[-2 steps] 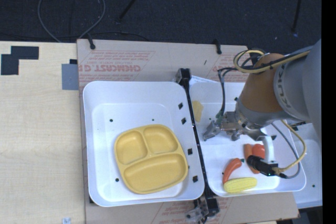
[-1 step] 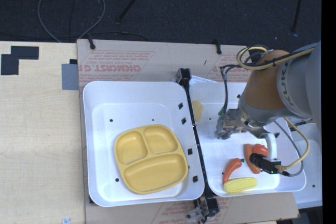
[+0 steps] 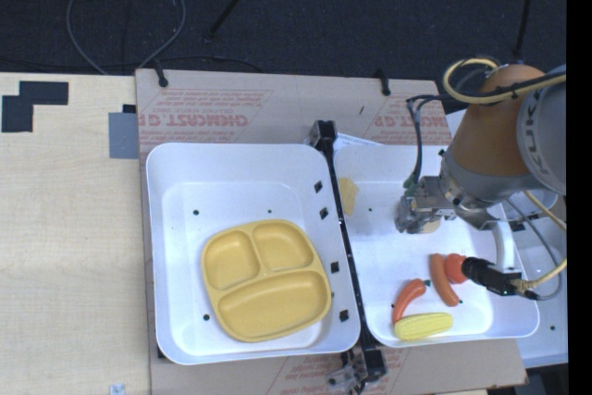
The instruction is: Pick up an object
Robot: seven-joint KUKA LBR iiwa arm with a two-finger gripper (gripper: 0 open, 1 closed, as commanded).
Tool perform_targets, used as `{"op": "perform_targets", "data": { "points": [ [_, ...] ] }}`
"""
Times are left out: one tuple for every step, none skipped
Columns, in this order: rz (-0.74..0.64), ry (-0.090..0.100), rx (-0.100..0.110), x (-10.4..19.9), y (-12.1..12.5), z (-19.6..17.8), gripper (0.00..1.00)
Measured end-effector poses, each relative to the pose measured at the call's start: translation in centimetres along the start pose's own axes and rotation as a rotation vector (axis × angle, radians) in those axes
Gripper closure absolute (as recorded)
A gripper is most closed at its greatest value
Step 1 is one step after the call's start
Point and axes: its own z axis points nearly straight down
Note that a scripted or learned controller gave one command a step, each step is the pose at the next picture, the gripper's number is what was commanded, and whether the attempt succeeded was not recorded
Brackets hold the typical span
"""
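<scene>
Left bin (image 3: 176, 190): yellow divided tray (image 3: 266, 279) lies flat, parked away from pick zone. Right bin (image 3: 388, 245): small pale-yellow piece (image 3: 347, 192) against far-left wall; red pepper (image 3: 409, 295), corn cob (image 3: 424, 325), orange carrot (image 3: 443, 278) clustered at near side, loose, candidate targets. Gripper (image 3: 418, 213) low over bin's middle, apart from cluster; claw opening cannot be told, nothing visibly held. Pick judged not yet made.

Bench (image 3: 65, 245) bearing two white bins (image 3: 176, 199)
</scene>
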Motion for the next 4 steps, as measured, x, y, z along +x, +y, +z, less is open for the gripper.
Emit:
{"op": "perform_targets", "data": {
  "points": [
    [-0.007,0.0,0.0,0.5,0.0,-4.4,1.0],
    [-0.006,0.0,0.002,0.4,0.1,-6.9,1.0],
    [-0.01,0.002,0.005,6.2,1.3,-6.0,1.0],
    [-0.011,0.002,0.005,12.1,1.6,-6.1,1.0]
  ]
}}
